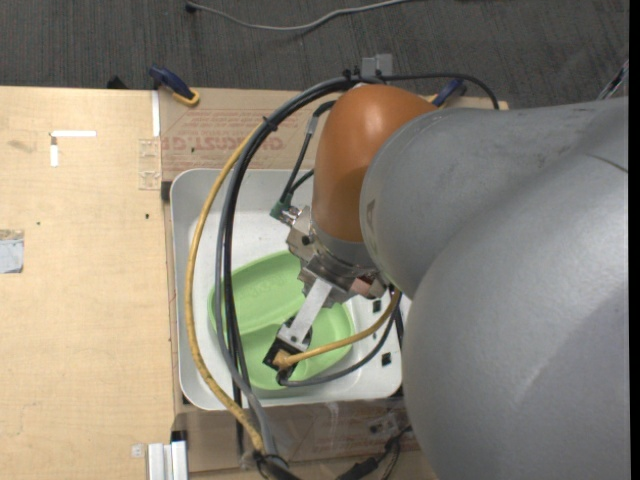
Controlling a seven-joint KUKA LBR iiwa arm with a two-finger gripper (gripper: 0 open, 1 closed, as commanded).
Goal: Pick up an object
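arm (520, 268): fat smooth grey casing, matte, rounded links, a few faint scuffs. orange band (360, 158) above the wrist, glossy, dome-shaped, with a soft highlight. under it a stepped silver-grey metal wrist flange (325, 260). cable loom runs outside the casing in a wide arc: one thick yellow cable (197, 268), several thinner black cables (224, 268) alongside it. more black cable loops over the top of the orange band

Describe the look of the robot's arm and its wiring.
The arm is built of thick, smooth, rounded grey links. A glossy orange band wraps it above the wrist, with a silvery metal fitting below. A yellow cable and several black cables loop loosely alongside it.
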